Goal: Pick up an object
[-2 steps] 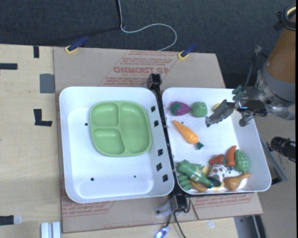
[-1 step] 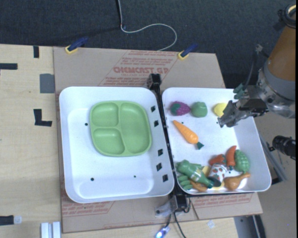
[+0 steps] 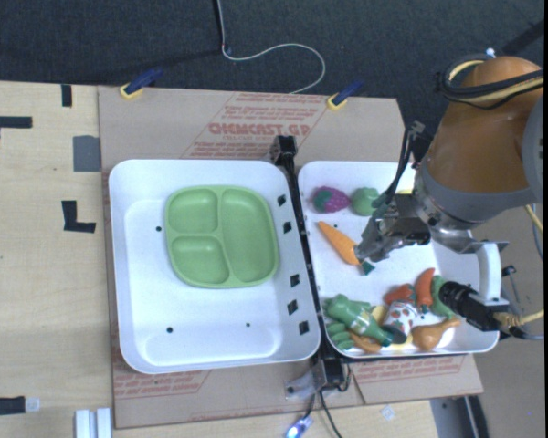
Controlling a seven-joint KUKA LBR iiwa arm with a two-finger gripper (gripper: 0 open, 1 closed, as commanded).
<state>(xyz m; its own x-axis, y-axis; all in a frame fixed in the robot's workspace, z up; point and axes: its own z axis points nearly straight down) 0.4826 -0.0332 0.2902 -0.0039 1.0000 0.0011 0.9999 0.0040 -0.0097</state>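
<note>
Reaching down into the right-hand shallow white bin (image 3: 342, 279) with the dark two-finger gripper (image 3: 373, 250), low over the floor and just beside the orange plastic toy carrot (image 3: 336, 241), at three o'clock from it. Cannot tell if the gripper is wide or narrow; nothing seen held in it. Judged as the approach step, with the grasp not yet made. Next move probably calls for a small shift toward nine o'clock, to set the gripper across the carrot's body, then closing and lifting straight up.

Counting from the near side: one tangled heap of small plastic toy foods (image 3: 352, 313) at six o'clock in the same bin, green, red, white and tan pieces touching, perhaps six, too mixed to count surely. Then one carrot in the middle. At twelve o'clock, one magenta bumpy toy fruit (image 3: 327, 199) and one round green toy (image 3: 363, 199), side by side. Two bins in all; in the left-hand white bin (image 3: 132, 272), one light green plastic plate with three compartments (image 3: 224, 235).
</note>
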